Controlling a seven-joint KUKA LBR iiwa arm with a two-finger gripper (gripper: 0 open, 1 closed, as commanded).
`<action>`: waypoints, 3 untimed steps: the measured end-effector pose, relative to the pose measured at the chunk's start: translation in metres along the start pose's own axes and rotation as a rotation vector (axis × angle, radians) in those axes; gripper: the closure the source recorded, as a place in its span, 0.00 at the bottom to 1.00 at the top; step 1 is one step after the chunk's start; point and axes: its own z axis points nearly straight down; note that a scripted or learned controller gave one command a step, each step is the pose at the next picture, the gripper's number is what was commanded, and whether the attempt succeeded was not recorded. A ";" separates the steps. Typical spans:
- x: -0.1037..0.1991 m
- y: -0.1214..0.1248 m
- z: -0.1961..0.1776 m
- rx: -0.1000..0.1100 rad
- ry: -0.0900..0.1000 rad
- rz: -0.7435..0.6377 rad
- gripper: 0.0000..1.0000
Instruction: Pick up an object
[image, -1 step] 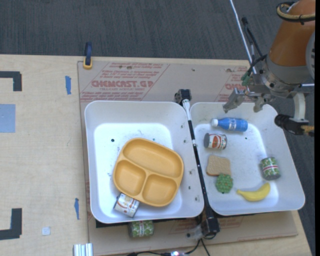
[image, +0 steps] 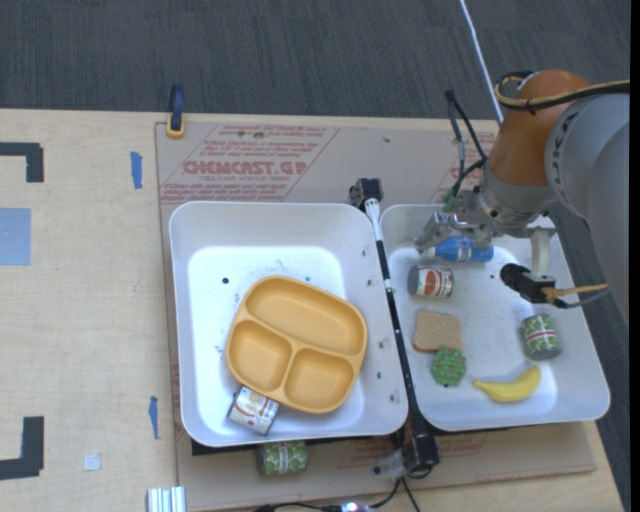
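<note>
fingers (image: 457, 232) over blue object (image: 466, 250), far end of right bin (image: 585, 400)

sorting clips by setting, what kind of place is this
Probably a robotics lab bench for pick tests: two white bins on taped cardboard, toy food such as a banana, and a grey and orange arm reaching in.

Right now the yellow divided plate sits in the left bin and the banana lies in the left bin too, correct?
Not quite. The yellow divided plate is in the left bin, but the banana lies in the right bin, near its front edge beside the broccoli. The camera view shows this.
</note>
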 end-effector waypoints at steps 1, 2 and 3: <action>0.019 -0.045 0.020 0.020 0.006 0.003 0.00; 0.020 -0.054 0.019 0.020 0.007 0.002 0.00; 0.017 -0.072 0.019 0.019 0.007 0.001 0.00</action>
